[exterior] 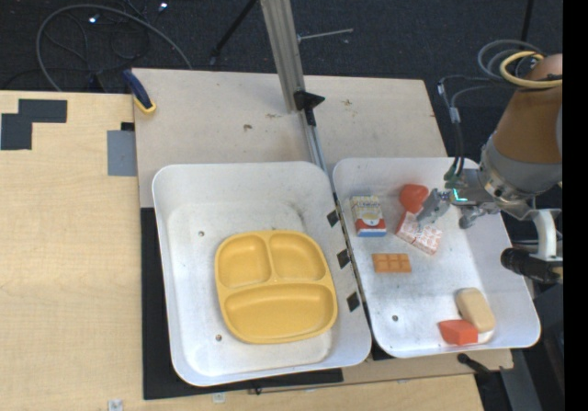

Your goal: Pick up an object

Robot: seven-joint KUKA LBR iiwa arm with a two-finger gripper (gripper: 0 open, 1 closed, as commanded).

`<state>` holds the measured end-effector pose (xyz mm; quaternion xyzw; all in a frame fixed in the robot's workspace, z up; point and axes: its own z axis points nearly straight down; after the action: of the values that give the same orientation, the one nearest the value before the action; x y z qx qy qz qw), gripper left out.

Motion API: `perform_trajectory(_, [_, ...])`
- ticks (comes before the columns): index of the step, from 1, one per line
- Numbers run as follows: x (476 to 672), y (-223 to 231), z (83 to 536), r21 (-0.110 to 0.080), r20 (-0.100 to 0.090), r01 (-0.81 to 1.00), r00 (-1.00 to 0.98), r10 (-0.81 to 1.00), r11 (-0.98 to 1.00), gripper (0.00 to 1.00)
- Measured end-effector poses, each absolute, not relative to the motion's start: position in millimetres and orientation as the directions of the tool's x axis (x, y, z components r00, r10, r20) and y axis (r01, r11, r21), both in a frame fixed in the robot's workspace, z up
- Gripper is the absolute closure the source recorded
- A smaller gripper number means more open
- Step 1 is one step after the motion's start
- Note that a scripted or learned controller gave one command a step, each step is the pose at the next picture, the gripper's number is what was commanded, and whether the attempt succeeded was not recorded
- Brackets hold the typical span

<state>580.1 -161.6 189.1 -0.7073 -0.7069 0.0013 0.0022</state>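
Hovering over the right bin (pixel 514 326), the gripper (pixel 432 208) has its fingers closed on nothing visible — touching a clear packet (pixel 420 234) beside the red piece (pixel 412 195); crowding risks a slip.

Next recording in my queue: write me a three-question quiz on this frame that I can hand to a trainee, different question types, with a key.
1. True or false: the yellow divided plate lies in the same bin as the gripper.
2. Which item lies nearest the gripper? A) the tan block B) the clear red-and-white packet C) the orange waffle piece
3. Fill in: the plate has ___ compartments.

Key
1. False: the plate is in the left bin; the gripper is over the right bin.
2. B
3. three
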Motion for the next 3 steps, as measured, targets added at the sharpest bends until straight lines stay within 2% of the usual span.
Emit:
perform_trajectory(1, [580.7, -161.7, 190.0, -0.003, 0.001, 1.000, 0.000, 1.000, 0.000, 0.00])
perform_trajectory(2, [571.1, -160.9, 142.2, -0.008, 0.002, 1.000, 0.001, 1.000, -0.001, 0.00])
perform_trajectory(3, [572.0, -160.5, 91.5, 0.000, 0.001, 1.000, 0.002, 1.000, -0.002, 0.00])
